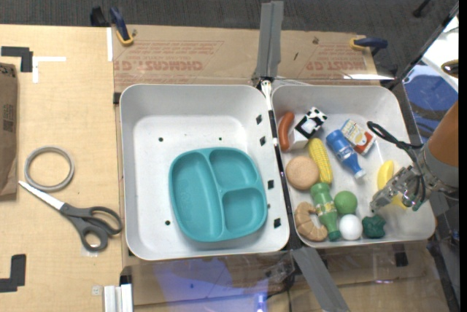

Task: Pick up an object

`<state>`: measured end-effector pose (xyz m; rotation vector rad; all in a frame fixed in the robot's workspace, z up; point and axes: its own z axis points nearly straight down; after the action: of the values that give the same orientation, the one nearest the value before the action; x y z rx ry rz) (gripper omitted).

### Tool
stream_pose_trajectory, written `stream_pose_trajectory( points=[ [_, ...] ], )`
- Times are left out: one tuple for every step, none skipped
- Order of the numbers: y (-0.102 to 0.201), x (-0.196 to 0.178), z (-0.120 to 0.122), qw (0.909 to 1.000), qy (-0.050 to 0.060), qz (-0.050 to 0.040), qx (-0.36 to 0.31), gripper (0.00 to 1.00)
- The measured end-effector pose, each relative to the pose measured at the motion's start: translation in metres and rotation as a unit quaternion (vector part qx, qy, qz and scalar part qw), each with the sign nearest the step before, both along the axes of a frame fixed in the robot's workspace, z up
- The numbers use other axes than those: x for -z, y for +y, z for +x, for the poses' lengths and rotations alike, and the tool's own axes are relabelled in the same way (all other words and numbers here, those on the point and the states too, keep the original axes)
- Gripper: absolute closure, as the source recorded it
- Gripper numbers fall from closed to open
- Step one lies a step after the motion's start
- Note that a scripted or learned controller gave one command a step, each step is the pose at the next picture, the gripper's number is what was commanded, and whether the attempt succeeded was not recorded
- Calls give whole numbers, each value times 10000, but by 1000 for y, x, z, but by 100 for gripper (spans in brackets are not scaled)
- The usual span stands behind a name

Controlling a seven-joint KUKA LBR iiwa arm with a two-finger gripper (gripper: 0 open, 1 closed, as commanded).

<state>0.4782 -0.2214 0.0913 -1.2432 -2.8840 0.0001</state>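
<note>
The right bin holds several toy foods: a red sausage, a black-and-white cube, a small carton, a blue bottle, a corn cob, a tan bun, a green bottle, a green ball, a white ball, a croissant, a yellow banana and a dark green piece. My gripper is low at the bin's right side, just right of the banana and above the dark green piece. Nothing visibly hangs from it.
The left bin holds a teal divided plate. A black cable loops over the right bin's far right. Scissors and a tape ring lie on the bench to the left. Clamps sit along the cardboard at the back.
</note>
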Motion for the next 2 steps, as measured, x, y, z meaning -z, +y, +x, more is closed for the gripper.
stream_pose_trajectory(
  points=[
    [80,-70,38,10000,-18,-5,-15,100],
    [103,-169,35,9994,-17,-12,345,100]
  ],
)
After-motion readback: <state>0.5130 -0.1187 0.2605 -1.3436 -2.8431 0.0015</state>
